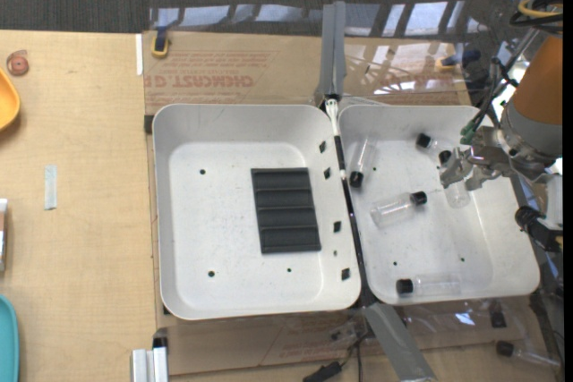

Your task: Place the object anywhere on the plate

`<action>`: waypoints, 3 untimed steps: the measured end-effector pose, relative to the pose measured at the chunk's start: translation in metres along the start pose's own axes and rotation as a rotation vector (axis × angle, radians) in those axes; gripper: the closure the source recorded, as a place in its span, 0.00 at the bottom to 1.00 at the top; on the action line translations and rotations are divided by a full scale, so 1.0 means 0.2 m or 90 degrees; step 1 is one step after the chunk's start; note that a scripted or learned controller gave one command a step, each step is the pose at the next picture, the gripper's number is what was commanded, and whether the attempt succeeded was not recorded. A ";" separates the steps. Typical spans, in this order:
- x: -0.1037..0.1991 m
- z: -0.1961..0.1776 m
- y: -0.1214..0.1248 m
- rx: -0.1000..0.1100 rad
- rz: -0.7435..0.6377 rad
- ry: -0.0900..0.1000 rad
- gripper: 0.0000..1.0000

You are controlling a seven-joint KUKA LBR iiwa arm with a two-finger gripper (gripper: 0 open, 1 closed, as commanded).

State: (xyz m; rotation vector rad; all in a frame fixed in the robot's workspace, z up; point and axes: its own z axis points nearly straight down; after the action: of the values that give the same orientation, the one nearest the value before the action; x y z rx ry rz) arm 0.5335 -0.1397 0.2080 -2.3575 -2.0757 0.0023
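A black ribbed plate [286,210] lies flat in the middle of the left bin [179,139]. Several clear vials with black caps lie in the right bin [501,273]: one [397,208] near its middle, one [359,164] against its left wall, one [430,286] near the front edge. My gripper [458,174] hangs over the right bin's right half, far to the right of the plate. A clear vial [458,195] shows just under it, and whether it is gripped or lying on the floor is unclear.
Black caps [422,140] lie loose at the back of the right bin. A metal divider [332,49] runs behind where the bins meet. Cardboard [233,72] lies behind the left bin. An orange dish [7,103] sits on the wooden bench at far left.
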 end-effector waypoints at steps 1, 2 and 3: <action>0.25 0.09 -0.31 0.003 0.114 0.000 1.00; 0.64 0.09 -0.20 0.002 -0.067 0.000 1.00; 0.93 -0.10 -0.01 0.001 -0.132 -0.001 1.00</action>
State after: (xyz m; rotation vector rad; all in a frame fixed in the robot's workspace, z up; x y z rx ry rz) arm 0.5544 0.0457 0.2275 -2.1303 -2.3078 0.0065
